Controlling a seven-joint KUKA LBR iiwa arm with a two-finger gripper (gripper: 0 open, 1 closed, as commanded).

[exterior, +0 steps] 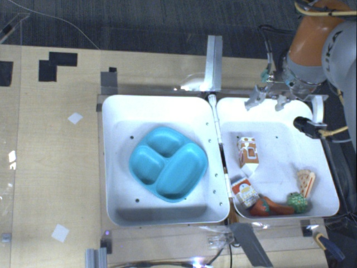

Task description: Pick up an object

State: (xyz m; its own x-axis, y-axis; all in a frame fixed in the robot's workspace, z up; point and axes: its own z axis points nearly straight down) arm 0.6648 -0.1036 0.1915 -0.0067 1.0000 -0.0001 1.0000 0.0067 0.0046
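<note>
Grey arm [326, 38] w/ orange band, fingers [266, 98] spread, over right bin's [329, 166] far edge

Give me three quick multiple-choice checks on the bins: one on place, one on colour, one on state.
1. Where is the divided plate?
A. left bin
B. right bin
C. on the bench

2. What colour is that plate?
A. red
B. blue
C. white

3. What is the end effector doing?
A. gripping the carrot
B. lifting the plate
C. hanging over the right bin's far edge, holding nothing

Key: 1 A, it lies in the left bin. 2 B, it is plainly blue. 3 C, the toy carrot lies at the right bin's near edge.
</note>
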